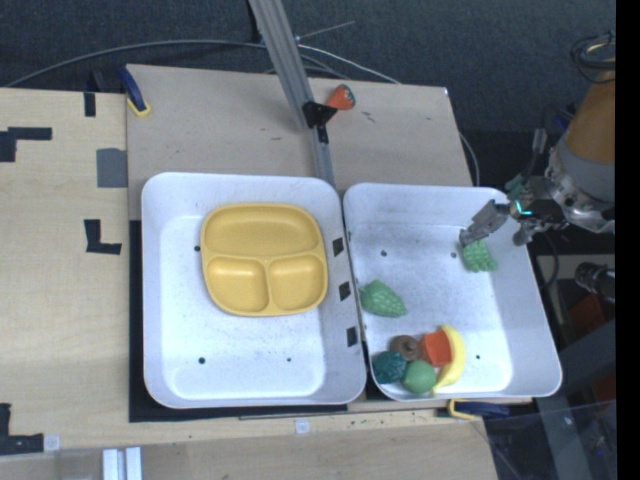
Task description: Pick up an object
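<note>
Gripper (497,224) over upper right part of right bin (420,200), reaching in from the right w/ orange band on the arm (592,128) behind it. Fingers spread apart, nothing between them; one finger (482,222) slants down-left, tip just above a small green bumpy toy (479,257). Can't tell if touching it or hovering.

Further down-left of gripper, nr the bin's left wall: another green leafy-looking toy (382,299), on its own. Well below gripper, in bin's lower corner area, a packed heap: brown ring (405,346), red piece (437,348), yellow banana (453,356) curving round the red piece, dark teal lump (389,368), lighter green ball (420,377), all touching or overlapping.

Far left of gripper, across the divide: left bin (160,298) w/ yellow 3-compartment plate (265,258) lying flat in its upper half.

Beyond bins, up-left of gripper: grey pole (280,38) slanting over bench, small red-orange item (342,96) beside its clamp.
</note>
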Tool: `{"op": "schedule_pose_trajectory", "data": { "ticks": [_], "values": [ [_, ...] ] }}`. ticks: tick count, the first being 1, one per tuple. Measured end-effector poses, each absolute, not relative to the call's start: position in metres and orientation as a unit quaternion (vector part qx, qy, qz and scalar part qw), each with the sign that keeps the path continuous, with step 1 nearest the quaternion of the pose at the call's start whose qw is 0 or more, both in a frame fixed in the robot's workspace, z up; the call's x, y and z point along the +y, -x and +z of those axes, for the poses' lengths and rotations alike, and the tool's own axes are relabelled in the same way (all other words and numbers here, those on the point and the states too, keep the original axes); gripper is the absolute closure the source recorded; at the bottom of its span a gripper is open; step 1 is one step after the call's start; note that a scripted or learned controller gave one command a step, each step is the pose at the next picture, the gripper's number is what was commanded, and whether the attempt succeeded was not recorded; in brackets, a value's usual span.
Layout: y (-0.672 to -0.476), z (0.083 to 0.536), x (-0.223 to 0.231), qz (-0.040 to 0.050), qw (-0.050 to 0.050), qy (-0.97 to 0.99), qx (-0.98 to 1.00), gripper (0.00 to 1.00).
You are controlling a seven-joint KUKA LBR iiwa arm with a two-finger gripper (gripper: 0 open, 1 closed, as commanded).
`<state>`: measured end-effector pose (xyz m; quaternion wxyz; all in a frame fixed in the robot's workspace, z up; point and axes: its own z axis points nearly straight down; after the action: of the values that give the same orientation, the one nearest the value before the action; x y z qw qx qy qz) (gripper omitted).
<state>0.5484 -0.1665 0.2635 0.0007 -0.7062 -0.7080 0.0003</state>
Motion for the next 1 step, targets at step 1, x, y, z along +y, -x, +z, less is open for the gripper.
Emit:
{"op": "schedule_pose_trajectory", "data": {
  "ticks": [1],
  "values": [
    [-0.5457,0.2014,-0.1591,0.0021,0.003,0.707,-0.708,0.0]
  ]
}}
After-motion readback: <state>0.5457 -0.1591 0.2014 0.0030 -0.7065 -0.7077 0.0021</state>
